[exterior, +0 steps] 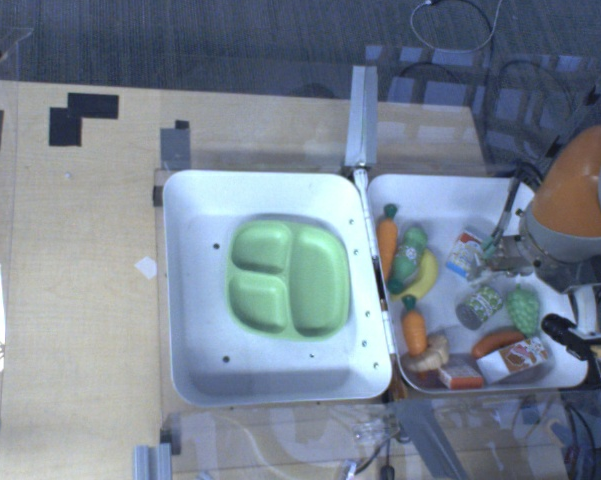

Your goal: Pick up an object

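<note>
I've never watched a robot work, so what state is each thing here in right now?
Green tray: upright in the left bin, nothing on it.
Carrots: lying in the right bin.
Banana: lying beside them.
Can: tipped over.
Arm: over the right bin.

Two orange carrots point(387, 240) with green tops seen at 9 o'clock in the right bin point(435, 196), a yellow banana point(425, 276) beside them, a grey can point(477, 306) lying tilted in the middle, green grapes point(524, 308) at 3 o'clock, a red sausage point(496, 342) at 5 o'clock
</note>
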